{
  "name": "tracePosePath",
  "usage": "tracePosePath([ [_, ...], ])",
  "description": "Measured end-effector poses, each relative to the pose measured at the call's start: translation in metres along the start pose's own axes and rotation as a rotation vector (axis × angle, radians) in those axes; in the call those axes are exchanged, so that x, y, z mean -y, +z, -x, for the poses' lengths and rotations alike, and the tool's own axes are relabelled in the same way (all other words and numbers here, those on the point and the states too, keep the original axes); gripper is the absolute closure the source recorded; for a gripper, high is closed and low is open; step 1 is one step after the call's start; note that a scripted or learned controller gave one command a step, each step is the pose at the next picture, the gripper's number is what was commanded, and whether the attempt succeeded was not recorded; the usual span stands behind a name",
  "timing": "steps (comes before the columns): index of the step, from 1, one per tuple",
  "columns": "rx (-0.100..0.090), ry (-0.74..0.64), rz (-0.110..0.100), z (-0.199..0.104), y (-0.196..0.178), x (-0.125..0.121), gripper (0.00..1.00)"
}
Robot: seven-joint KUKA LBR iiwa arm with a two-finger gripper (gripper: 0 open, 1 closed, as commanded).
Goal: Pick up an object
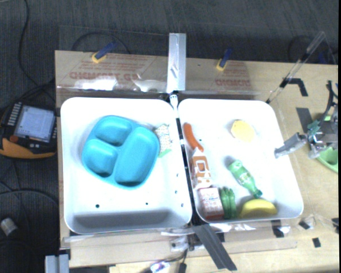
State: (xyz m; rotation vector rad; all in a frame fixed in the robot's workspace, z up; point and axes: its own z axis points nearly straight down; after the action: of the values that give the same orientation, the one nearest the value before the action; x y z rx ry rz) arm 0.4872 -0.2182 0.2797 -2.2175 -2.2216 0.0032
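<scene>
The right bin holds several small objects. A yellow round piece lies near its far side. A green bottle lies slanted in the middle, and a yellow banana rests in the near right corner. Along the bin's left wall lie an orange-red stick-shaped item, a white and orange package and a brown-red box, with a green leafy item beside the box. In the left bin a blue divided plate sits upside up, with a small speckled pale piece at its right.
A metal post stands behind the wall between the bins. Grey and green hardware sits on the bench right of the right bin. A handheld console lies on the floor at the left. Cables run across the dark carpet.
</scene>
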Motion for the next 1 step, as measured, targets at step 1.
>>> tracePosePath([
  [1, -0.001, -0.022, -0.002, -0.0683, 0.1244, 0.0038, 0.0],
])
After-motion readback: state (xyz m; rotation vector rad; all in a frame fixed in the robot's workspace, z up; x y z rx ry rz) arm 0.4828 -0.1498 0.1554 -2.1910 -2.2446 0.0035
